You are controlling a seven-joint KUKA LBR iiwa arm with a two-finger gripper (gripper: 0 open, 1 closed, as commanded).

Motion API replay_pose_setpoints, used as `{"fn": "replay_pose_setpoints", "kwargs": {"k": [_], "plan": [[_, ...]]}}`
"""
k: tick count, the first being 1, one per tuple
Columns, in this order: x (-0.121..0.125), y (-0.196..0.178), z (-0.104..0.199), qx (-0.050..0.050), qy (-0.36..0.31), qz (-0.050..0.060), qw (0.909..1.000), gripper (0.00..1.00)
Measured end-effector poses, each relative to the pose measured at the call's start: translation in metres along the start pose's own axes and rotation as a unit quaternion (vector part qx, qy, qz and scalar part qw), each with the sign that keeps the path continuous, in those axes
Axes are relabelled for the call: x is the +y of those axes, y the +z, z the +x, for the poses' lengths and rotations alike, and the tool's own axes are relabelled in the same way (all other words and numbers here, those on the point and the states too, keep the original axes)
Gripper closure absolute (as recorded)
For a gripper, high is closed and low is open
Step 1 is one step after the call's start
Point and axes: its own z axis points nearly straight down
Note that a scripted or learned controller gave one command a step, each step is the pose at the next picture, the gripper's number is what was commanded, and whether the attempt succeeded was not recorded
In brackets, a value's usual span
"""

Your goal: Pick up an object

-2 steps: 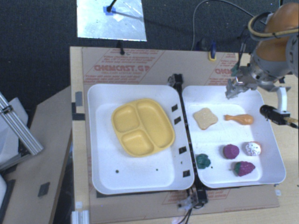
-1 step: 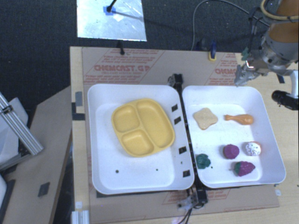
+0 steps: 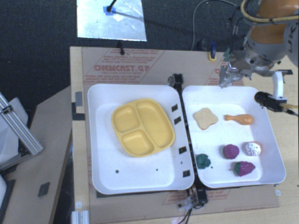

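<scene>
We see the gripper (image 3: 227, 80) above the right bin's (image 3: 275, 139) far edge, unclear if spread, nearest the toast (image 3: 205, 118)

A: Tray (image 3: 142, 126) yellow, bins (image 3: 106, 181) white?
B: Yep. Toast (image 3: 205, 118) tan, drumstick (image 3: 239, 119) orange, broccoli (image 3: 202, 161) dark green.
A: Others?
B: Purple ball (image 3: 231, 151), white speckled ball (image 3: 252, 149), magenta berry (image 3: 244, 168) green-topped.

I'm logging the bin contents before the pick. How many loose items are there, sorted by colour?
Tan: 1, toast slice
Orange: 1, drumstick
Purple: 2, round piece, grape bunch
White: 1, speckled ball
Green: 1, leafy piece
Yellow: 1, divided plate
Total: 7
</scene>
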Motion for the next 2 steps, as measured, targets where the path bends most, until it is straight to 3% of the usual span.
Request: {"fn": "replay_pose_setpoints", "kwargs": {"k": [2], "plan": [[-0.009,0.008,0.095,0.0,0.0,0.0,1.0,1.0]]}}
